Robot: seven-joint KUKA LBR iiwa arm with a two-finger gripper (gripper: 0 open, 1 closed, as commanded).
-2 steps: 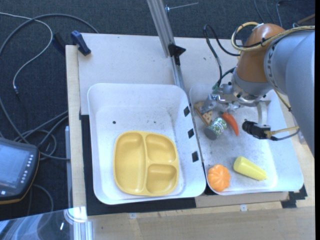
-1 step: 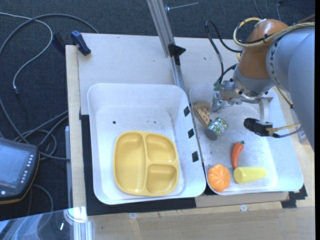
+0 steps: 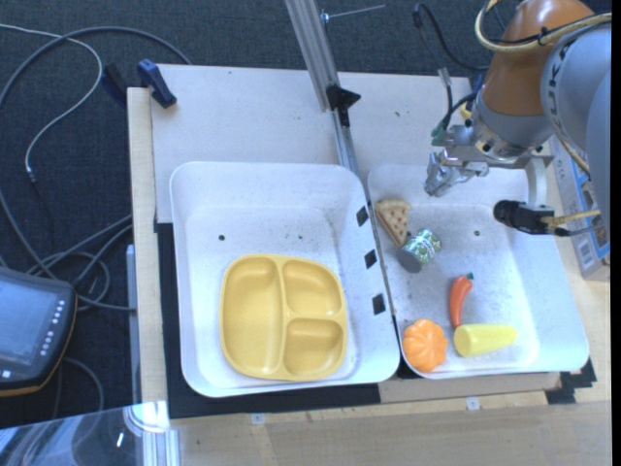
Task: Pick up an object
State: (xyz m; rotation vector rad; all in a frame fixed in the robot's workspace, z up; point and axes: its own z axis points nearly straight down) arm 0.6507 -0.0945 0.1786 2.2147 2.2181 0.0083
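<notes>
Hand (image 3: 442, 178) hovers over the right bin's (image 3: 543, 289) far edge, grip state unclear. Nearest, the small crumpled can (image 3: 421, 248) looks light and dentable; pinch across its middle.

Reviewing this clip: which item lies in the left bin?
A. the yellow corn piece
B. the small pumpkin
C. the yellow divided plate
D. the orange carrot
C: the yellow divided plate lies alone in the left bin, while the carrot, pumpkin and corn piece all lie in the right bin.
</notes>
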